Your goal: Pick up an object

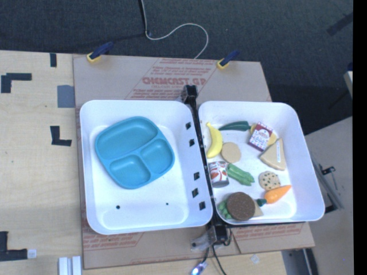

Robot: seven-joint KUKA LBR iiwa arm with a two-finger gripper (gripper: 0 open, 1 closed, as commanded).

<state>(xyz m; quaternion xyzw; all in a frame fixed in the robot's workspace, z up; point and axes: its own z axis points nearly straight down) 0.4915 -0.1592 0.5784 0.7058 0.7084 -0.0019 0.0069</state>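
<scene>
- The right bin holds a crowd of toy foods: a banana, a green pepper, a red carton, a tan disc, a can, a pickle, a cheese wedge, a cookie, a carrot and a burger patty.
- The left bin holds a blue tray, lying alone.
- Risk: the foods lie close, several touching; fingers coming down on one likely strike a neighbour and shove it aside or close on two at once.
- Risk: the banana and can sit just beside the middle wall, leaving little room for a finger on that side.
- Risk: flat pieces such as the disc and cookie offer little to clamp and may slip free.
- Safer picks look like the carrot or carton, nearer open floor.
- The pincer's place against these things cannot be told, nor whether it stands apart or together.
</scene>
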